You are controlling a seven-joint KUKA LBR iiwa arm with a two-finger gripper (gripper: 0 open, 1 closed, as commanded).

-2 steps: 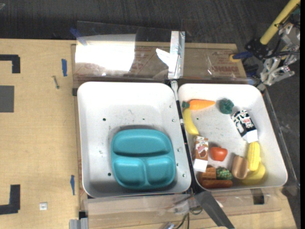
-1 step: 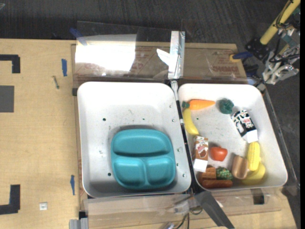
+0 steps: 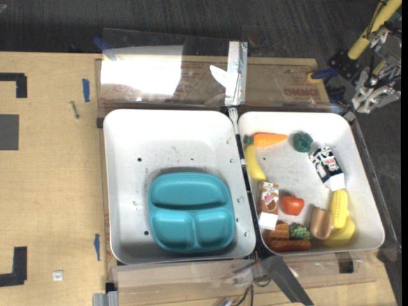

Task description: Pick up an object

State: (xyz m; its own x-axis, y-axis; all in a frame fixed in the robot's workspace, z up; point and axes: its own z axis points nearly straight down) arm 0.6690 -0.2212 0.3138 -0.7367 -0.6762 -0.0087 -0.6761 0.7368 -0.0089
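Note:
The right bin (image 3: pixel 363 171) holds several toy foods. An orange carrot (image 3: pixel 271 139) and a dark green lump (image 3: pixel 302 141) lie at its far side. A yellow banana (image 3: pixel 254 163) rests along the left wall. A cow-patterned milk carton (image 3: pixel 327 166) lies on the right, with a corn cob (image 3: pixel 340 208) and a brown cylinder (image 3: pixel 319 222) nearer the front. A red tomato (image 3: pixel 292 204) and a small printed carton (image 3: pixel 269 197) sit mid-bin. My gripper (image 3: pixel 377 75), trailing yellow cables, hangs outside the bins at the upper right, well away from every object.
The left bin (image 3: pixel 127 145) contains a teal divided plate (image 3: pixel 190 210) toward its front. A clear plastic sheet (image 3: pixel 166 72) and a metal divider (image 3: pixel 234 75) stand behind the bins. Wooden bench (image 3: pixel 44 171) stretches to the left.

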